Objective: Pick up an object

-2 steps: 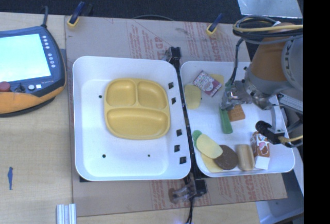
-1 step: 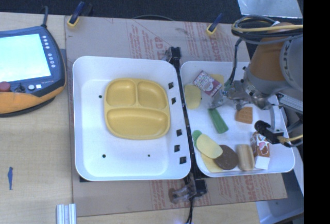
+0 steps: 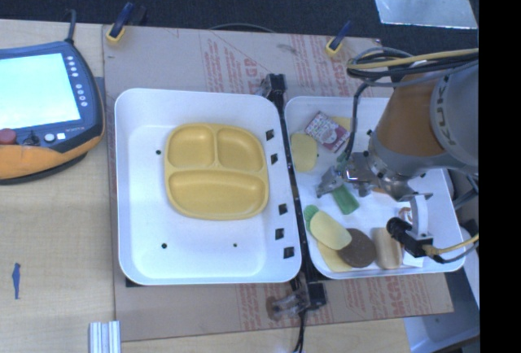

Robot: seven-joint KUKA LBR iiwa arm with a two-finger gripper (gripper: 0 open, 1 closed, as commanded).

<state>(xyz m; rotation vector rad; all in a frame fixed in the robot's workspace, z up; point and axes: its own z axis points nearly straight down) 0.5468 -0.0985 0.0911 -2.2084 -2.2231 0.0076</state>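
Fingers (image 3: 335, 180) state: cannot tell | low in right bin (image 3: 444, 217) over green block (image 3: 345, 200) | step: reaching | next: close, lift.

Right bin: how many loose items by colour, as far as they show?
In the right bin, partly hidden by the arm:
Pale yellow: 2
Green: 1
Brown: 1
Tan: 1
Pink printed packet: 1
Total: 6

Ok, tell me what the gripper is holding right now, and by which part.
Cannot be told. The gripper is down in the right bin just above a green piece, but nothing shows between its fingertips in this view.
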